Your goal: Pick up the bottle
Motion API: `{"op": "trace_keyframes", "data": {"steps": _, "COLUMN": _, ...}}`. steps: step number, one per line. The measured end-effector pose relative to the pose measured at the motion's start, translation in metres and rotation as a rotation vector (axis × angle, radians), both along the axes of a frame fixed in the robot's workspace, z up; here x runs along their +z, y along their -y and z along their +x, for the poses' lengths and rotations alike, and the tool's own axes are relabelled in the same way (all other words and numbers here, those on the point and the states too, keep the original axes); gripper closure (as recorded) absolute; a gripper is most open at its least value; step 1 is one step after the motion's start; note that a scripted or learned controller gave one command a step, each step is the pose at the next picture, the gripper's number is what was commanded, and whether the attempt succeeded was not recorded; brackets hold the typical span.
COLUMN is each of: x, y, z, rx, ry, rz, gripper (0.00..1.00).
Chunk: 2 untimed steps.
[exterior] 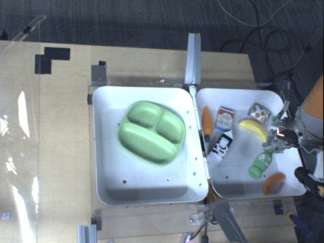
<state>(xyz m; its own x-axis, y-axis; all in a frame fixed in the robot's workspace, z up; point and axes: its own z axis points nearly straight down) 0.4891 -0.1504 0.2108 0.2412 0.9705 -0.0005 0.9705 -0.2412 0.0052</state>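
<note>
The green bottle (259, 165) lies tilted in the right bin (238, 178), near its front right, with its cap end toward the front. My gripper (276, 138) reaches in from the right and hovers just over the bottle's upper end, close to the bin's right wall. From this view I cannot make out whether it touches the bottle. The grey arm with its orange band (313, 105) rises behind it.
The right bin also holds a banana (253, 129), a small printed packet (259, 113), a carton (224, 119), a carrot (207, 121), a black box (220, 145) and an orange-red item (274, 182). In the left bin (109, 186) lies a green divided plate (152, 131).
</note>
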Motion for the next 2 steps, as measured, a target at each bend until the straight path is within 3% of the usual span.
{"op": "trace_keyframes", "data": {"steps": 1, "x": 0.002, "y": 0.031, "z": -0.001, "rx": -0.027, "ry": -0.001, "rz": 0.000, "gripper": 1.00}}
{"op": "trace_keyframes", "data": {"steps": 2, "x": 0.031, "y": 0.038, "z": 0.000, "rx": -0.141, "ry": 0.000, "rz": -0.001, "gripper": 1.00}}
